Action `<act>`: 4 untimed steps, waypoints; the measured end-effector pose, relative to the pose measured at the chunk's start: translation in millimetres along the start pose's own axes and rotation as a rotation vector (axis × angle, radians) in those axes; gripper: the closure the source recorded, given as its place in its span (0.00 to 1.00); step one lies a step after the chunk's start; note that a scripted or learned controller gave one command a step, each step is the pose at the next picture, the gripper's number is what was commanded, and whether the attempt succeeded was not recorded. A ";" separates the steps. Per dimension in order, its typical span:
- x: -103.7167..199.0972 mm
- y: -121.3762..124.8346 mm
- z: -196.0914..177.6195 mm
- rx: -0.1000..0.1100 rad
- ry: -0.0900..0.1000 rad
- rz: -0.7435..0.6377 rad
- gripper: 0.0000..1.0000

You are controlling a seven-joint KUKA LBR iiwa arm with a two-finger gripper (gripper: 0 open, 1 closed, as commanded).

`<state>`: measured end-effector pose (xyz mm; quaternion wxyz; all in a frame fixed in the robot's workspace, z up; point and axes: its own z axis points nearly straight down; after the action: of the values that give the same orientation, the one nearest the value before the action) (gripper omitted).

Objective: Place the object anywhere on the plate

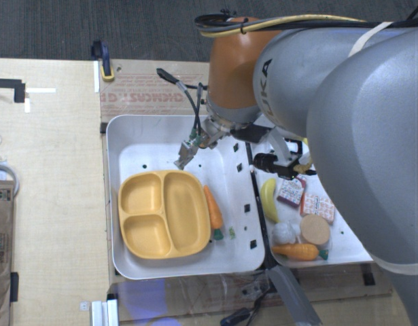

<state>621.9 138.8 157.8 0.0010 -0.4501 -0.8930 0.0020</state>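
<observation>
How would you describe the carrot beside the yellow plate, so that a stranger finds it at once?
Look at the left white bin, which holds a yellow three-compartment plate. Along the plate's right edge lies a carrot, orange with a green end toward the bottom. A second carrot lies in the right bin, among other toy foods, not beside the plate.

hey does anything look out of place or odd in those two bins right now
One thing: a carrot lies in the left bin against the right rim of the yellow plate, not on it. The hand hovers above the plate's top edge. The right bin's food is crowded together but nothing looks spilled or damaged.
</observation>
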 end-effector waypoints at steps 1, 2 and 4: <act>0.0 0.0 0.0 0.000 0.000 0.000 0.00; 0.0 0.0 0.0 0.000 0.000 0.000 0.00; -0.6 0.2 -6.0 0.004 0.000 -0.002 1.00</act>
<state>622.5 138.5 163.8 0.0018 -0.4493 -0.8934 0.0039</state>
